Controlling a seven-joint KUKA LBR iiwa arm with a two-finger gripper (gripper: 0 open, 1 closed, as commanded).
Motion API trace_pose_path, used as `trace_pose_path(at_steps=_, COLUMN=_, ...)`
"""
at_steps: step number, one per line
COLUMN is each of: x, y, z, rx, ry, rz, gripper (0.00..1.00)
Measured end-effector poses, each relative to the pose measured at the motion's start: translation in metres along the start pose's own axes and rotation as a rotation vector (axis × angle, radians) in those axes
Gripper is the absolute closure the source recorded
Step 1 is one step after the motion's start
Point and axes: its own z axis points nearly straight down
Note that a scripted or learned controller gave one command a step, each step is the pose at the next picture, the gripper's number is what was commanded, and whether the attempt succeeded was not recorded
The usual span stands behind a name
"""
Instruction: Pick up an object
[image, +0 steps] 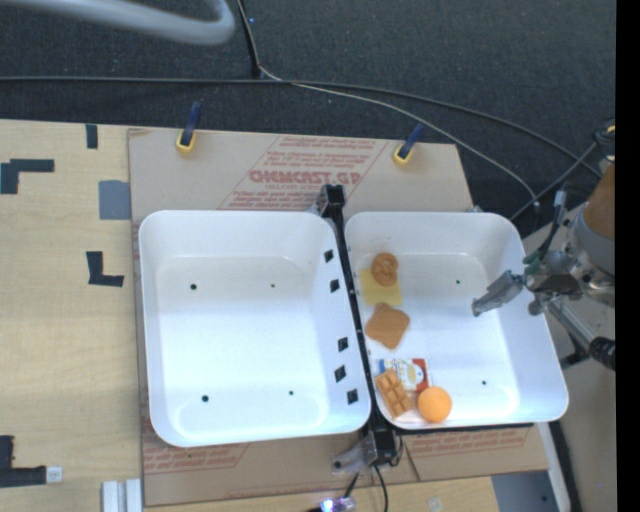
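The right bin (500, 235) holds several small food-like items along its left side. A round brown piece (385, 266) rests on a yellow slab (381, 292). Below them lies a brown toast-like piece (387, 325). In the near left corner sit a red and white packet (413, 371), a small waffle (392, 393) and an orange ball (434, 404). My gripper (512, 299) hangs over the bin's right rim, well to the right of all the items. It is open, with nothing between its fingers.
The left bin (160, 300) lies beside the right one, with a black divider strip (345, 320) between them. Both rest on a cardboard sheet (300, 170) held by two yellow clamps (186, 140). A black cable (420, 105) runs across the back.
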Motion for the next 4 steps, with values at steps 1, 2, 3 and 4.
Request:
trace_pose_path(at_steps=1, x=0.065, y=-0.007, z=0.069, rx=0.006, ry=0.004, rz=-0.004, gripper=0.0)
trace_pose_path(at_steps=2, x=0.085, y=0.08, z=0.156, rx=-0.006, ry=-0.001, rz=-0.005, gripper=0.0)
trace_pose_path(at_steps=3, x=0.084, y=0.077, z=0.143, rx=-0.004, ry=-0.001, rz=-0.002, gripper=1.0)
trace_pose_path(at_steps=4, x=0.083, y=0.077, z=0.143, rx=-0.003, ry=-0.001, rz=-0.002, gripper=0.0)
